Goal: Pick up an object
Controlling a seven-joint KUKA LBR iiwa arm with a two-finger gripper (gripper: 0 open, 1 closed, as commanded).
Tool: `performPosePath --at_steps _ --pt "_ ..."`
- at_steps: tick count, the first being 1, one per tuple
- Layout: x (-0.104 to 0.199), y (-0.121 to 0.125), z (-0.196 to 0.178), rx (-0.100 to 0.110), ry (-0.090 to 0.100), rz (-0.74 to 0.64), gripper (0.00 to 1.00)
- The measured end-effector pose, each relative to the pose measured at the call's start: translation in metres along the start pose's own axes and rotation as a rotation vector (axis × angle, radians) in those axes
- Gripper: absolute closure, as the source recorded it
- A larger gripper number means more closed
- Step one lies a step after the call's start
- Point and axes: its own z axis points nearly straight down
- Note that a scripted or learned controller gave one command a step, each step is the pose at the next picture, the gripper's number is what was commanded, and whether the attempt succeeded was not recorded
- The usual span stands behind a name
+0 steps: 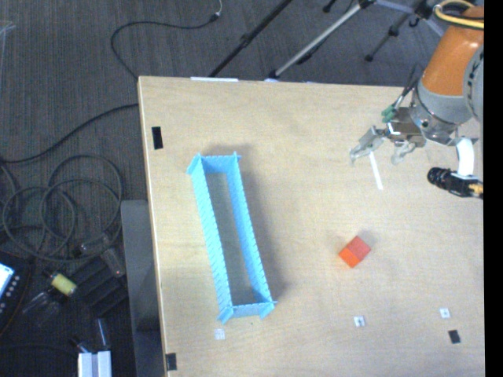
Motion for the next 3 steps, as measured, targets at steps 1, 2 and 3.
performPosePath --at_steps 1,2,3 --pt "0.029 -0.067 -0.067 -0.001 -0.003 -0.227 0.00" --pt "0.060 -0.083 0.002 0.000 -0.001 -0.256 0.00" --pt "0.055 -0.094 0.016 -0.001 -0.002 -0.341 0.00"
